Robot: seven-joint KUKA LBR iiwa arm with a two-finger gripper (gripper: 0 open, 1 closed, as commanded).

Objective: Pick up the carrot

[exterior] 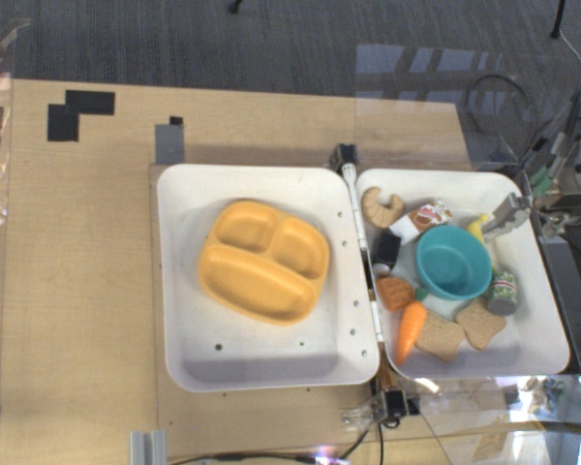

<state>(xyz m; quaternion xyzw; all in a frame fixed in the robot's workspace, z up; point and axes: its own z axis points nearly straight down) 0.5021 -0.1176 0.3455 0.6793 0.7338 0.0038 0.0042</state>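
Observation:
The carrot point(410, 329) is orange and tapered. It lies in the right bin point(552, 347) near the front left corner, pointing toward the front edge, beside a bread slice point(441, 338). My gripper point(509, 213) is a small grey shape at the bin's back right, over the rim area next to a yellow piece point(477, 226). It is well away from the carrot, with the teal bowl point(453, 263) between them.
The right bin also holds an orange wedge point(395, 294), a second bread slice point(482, 327), a croissant point(380, 206), a black block point(386, 249) and a small can point(504, 292). A yellow divided plate point(262, 260) lies in the left bin point(271, 371).

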